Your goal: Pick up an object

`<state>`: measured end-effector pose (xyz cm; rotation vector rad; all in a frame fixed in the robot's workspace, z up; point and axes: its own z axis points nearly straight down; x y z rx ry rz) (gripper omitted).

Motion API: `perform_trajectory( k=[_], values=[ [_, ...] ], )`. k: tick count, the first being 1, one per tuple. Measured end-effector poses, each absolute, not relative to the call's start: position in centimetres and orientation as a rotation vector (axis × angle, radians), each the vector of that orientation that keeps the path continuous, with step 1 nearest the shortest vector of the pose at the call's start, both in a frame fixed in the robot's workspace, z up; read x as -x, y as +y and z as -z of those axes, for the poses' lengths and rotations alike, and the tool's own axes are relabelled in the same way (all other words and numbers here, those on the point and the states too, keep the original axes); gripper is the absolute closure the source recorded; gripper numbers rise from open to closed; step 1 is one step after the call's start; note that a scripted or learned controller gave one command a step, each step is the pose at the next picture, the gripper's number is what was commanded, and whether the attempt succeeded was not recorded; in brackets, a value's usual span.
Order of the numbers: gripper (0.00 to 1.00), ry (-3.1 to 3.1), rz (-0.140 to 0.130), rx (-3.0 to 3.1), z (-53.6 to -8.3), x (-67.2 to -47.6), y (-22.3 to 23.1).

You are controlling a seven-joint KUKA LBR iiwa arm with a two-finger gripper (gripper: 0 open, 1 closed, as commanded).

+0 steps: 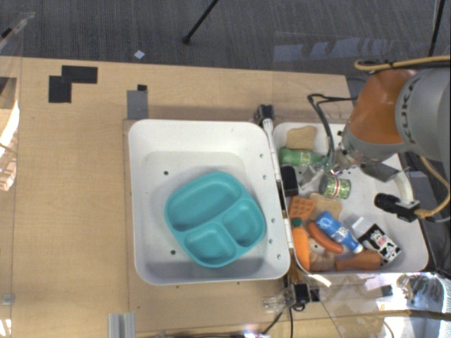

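The right bin [412, 248] holds a heap of toy food. At its back lie a green bottle [299, 157] and a beige bread slice [301, 138]. A small green can [337, 186] stands near the middle. My gripper [332, 168] hangs low over the bin, right above the can and at the bottle's right end. The grey wrist and the orange band [377, 108] cover its upper part. At the front lie a waffle [301, 208], a carrot [301, 246], a blue item [330, 227], a red sausage [326, 239] and a black-and-white box [381, 242].
The left bin [151, 160] holds a teal divided plate [215, 219]. A black piece [289, 180] lies against the rim between the bins. A black fitting [394, 205] sticks out at the right bin's right side. Cables run behind the arm.
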<state>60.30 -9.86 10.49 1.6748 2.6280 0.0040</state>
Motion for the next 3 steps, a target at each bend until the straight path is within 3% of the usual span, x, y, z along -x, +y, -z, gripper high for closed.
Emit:
perform_trajectory(
  k=[1,2,3],
  values=[
    [0.00,2.604,-0.009,-1.701,-9.4,-57.7,-10.3],
    [1.00,2.607,-0.017,-1.692,-10.5,-58.0,-9.9],
    [1.00,2.341,-0.010,-2.084,-18.7,-54.7,-6.4]
  ],
)
